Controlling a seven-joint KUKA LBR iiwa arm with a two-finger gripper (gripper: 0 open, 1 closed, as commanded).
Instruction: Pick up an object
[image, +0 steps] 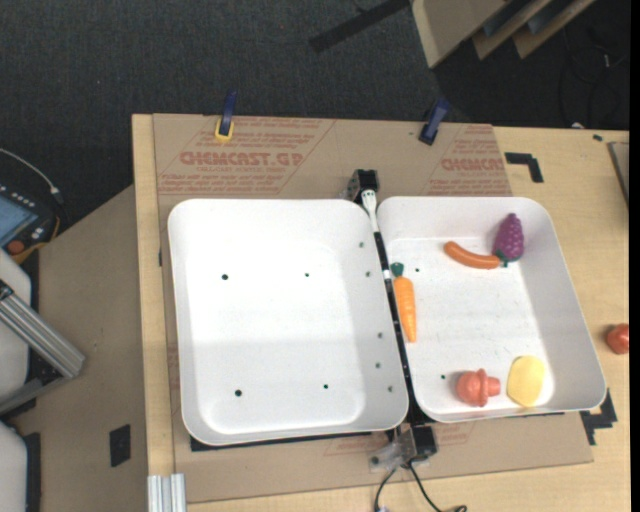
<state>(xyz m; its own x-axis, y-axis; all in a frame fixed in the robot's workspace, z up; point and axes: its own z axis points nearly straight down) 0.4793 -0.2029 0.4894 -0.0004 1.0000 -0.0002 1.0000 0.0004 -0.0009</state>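
The carrot (404, 309) lies against the left wall of the right bin (560, 300), tight to the divider, so a grasp may jam on that wall. The lemon (526, 381) touches a red toy (477, 387). The tool's state cannot be told.

A single fixed camera looked down on the bench (300, 150) from above at a slant, from its front side. Both the left bin (270, 320) and the right bin (560, 300) fell fully within frame. The distance was moderate, leaving dark floor (150, 60) visible beyond the far edge.
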